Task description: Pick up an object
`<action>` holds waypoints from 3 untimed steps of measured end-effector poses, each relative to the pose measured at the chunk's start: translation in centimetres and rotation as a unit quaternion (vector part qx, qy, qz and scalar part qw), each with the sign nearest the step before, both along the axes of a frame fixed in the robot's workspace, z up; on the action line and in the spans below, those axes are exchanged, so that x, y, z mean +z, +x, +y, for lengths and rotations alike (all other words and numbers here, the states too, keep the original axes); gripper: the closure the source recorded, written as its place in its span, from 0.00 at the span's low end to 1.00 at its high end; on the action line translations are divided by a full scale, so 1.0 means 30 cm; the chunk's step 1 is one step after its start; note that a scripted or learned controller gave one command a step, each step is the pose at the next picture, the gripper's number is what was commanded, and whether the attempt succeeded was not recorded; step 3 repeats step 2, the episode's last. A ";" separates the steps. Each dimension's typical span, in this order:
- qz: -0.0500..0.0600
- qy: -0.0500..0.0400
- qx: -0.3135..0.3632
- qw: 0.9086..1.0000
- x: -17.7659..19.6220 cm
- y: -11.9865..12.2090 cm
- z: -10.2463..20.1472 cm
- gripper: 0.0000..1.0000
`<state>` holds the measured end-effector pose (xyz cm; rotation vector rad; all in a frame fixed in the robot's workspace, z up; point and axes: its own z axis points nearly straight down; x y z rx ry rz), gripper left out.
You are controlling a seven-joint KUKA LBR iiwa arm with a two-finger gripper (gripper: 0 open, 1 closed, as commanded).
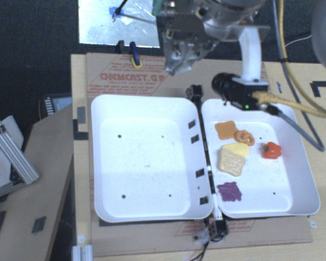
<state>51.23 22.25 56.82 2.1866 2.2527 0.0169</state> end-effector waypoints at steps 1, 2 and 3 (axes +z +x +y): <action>0.009 -0.005 -0.018 1.000 -0.367 -0.089 -0.306 1.00; 0.003 -0.002 -0.010 1.000 -0.339 -0.088 -0.097 1.00; 0.003 -0.002 -0.010 1.000 -0.339 -0.088 -0.097 1.00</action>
